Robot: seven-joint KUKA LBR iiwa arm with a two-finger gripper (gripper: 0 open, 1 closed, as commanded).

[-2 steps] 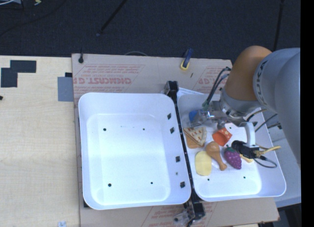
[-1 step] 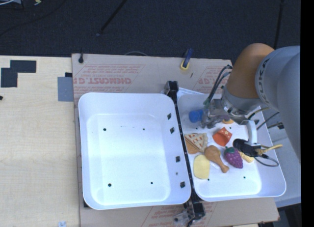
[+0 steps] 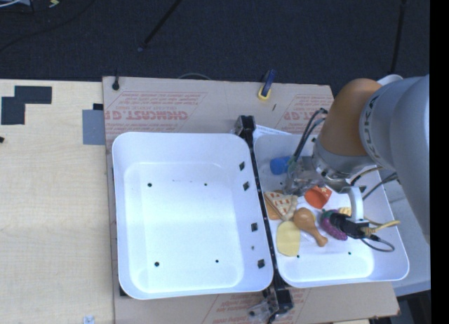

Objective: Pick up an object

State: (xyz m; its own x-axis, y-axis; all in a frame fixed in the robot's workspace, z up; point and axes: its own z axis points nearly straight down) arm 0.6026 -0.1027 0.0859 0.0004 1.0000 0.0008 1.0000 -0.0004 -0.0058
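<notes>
My gripper (image 3: pixel 303 181) hangs low over the middle of the right bin (image 3: pixel 351 266), under the grey arm with its orange band (image 3: pixel 351 123). Several small toy foods lie around it. A blue piece (image 3: pixel 279 165) sits just to its left. A red-orange piece (image 3: pixel 319 196) lies just below and right of it. A waffle-patterned wedge (image 3: pixel 279 205) lies below it near the divider. Nearer the front are a brown drumstick (image 3: pixel 309 224), a pale yellow piece (image 3: pixel 287 239) and a purple piece (image 3: pixel 335 226).
The left bin (image 3: pixel 133 175) is a plain white tray with a few small dark marks on its floor. A black divider clip (image 3: pixel 245 125) joins the bins at the back. A blue and yellow clamp (image 3: pixel 266 85) sits on the cardboard behind. Cables (image 3: pixel 375 235) trail over the right bin.
</notes>
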